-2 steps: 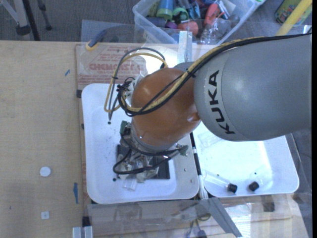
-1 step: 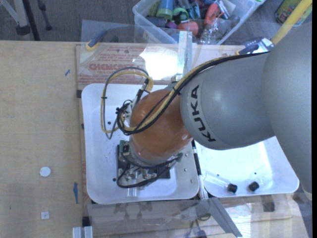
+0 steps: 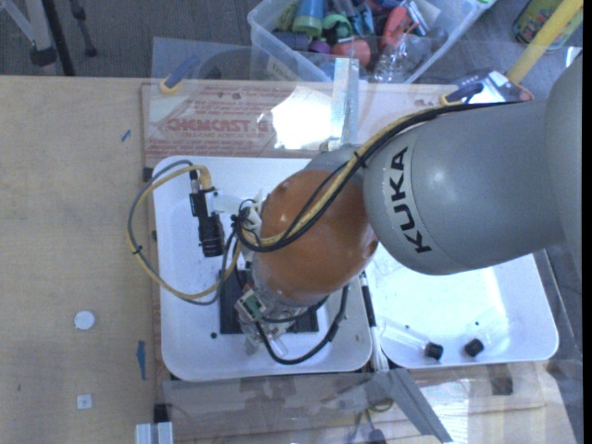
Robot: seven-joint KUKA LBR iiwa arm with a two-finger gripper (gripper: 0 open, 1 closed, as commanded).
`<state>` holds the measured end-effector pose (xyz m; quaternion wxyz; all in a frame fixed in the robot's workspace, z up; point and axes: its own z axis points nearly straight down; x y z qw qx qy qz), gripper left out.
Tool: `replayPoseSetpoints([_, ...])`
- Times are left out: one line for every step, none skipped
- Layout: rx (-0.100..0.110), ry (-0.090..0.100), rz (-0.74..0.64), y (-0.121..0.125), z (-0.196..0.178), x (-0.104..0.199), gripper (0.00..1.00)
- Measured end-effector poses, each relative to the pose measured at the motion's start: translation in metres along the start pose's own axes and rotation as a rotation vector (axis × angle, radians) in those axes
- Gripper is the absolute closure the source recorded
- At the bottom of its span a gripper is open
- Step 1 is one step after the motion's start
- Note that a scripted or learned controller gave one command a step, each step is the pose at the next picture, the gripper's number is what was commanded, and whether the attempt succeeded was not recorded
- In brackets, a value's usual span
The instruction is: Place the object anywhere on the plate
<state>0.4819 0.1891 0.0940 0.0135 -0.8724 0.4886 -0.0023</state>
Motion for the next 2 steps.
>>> replayPoseSetpoints([-0.010, 0.019, 0.404, -0.013, 0.000, -0.016, 1.00])
replayPoseSetpoints([-0.008, 0.011, -0.119, -0.020, 0.001, -0.027, 1.00])
